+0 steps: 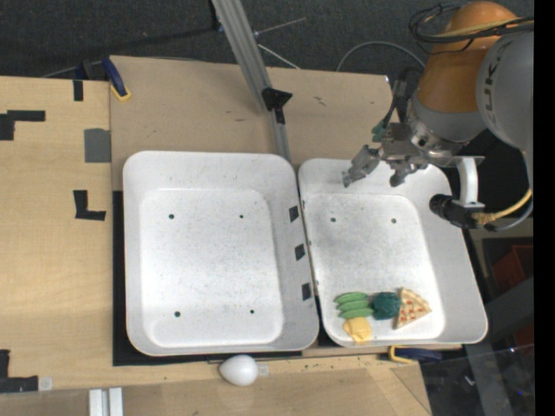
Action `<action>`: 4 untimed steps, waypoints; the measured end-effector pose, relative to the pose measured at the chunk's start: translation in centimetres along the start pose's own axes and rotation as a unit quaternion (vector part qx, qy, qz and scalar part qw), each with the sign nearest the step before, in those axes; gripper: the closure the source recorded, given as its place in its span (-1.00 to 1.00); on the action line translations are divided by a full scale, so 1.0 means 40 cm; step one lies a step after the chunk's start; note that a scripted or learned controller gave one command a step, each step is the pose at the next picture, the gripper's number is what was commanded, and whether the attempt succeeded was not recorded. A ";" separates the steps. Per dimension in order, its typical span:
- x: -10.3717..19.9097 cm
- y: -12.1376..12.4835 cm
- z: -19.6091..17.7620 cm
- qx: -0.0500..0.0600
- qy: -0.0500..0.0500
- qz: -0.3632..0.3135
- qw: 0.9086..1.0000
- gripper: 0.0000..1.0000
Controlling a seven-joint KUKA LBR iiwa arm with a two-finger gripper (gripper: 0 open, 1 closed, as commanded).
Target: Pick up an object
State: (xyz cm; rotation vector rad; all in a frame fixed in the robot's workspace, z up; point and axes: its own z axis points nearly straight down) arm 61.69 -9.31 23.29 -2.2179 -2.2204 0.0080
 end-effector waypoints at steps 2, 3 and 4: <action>-0.009 -0.027 0.278 0.000 0.000 0.000 1.000 -1.00; -0.005 -0.024 0.246 -0.002 0.001 -0.001 1.000 1.00; -0.025 -0.015 0.100 -0.005 0.000 0.000 1.000 1.00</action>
